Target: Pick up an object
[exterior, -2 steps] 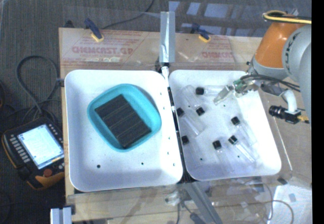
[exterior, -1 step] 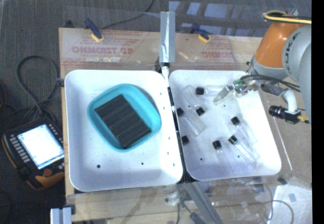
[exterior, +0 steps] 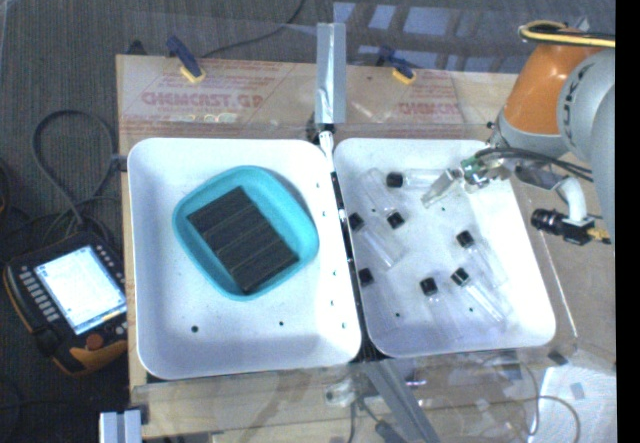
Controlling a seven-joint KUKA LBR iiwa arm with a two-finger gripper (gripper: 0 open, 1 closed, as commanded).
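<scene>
Several clear vials with black caps lie scattered in the right bin (exterior: 540,326), for example one vial (exterior: 384,181) at the back left, another (exterior: 478,291) at the front right and a third (exterior: 372,243) near the left wall. My gripper (exterior: 474,171) hangs over the back right part of this bin, its tip pointing left. A clear vial (exterior: 441,188) lies slanted right at the gripper's tip; whether it is held I cannot tell. The grey arm with its orange band (exterior: 535,96) comes in from the right.
The left bin (exterior: 150,331) holds a teal bowl (exterior: 195,206) with a black ribbed block (exterior: 243,238) in it. A metal post (exterior: 330,81) stands behind the seam between the bins. A teach pendant (exterior: 70,296) lies left of the bench.
</scene>
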